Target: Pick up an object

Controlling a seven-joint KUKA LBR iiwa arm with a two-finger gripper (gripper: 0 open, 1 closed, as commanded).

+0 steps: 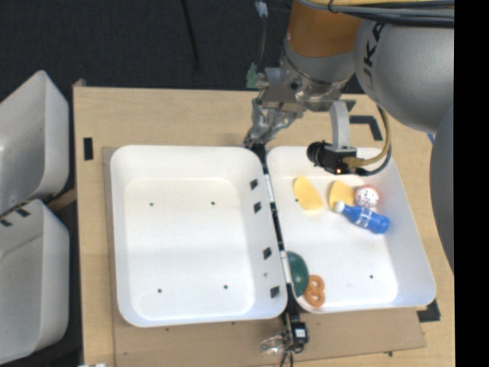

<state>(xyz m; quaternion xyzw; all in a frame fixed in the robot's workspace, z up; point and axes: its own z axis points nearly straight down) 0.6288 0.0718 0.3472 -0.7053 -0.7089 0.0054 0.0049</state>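
The pincer (pixel 261 128) hung over the far end of the divide between the two bins, near the back corner of the right bin (pixel 405 281); whether it stood wide or narrow I cannot tell, and nothing showed in its grip. All the candidate objects lay in the right bin, toward the camera and to the right of the pincer. The closest was the yellow piece (pixel 309 194), a little way down and to the right, its long axis running roughly from far to near. Just beyond it lay a smaller yellow object (pixel 339 193), a white-and-red ball (pixel 367 197), and a blue bottle (pixel 366 219) lying on its side, slanting down toward the right. A green object (pixel 296 267) and an orange pretzel-like piece (pixel 313 290) sat well apart, at the near left corner. The left bin (pixel 122 281) carried nothing to grasp, so the coming move probably turned on travelling right and nearer.
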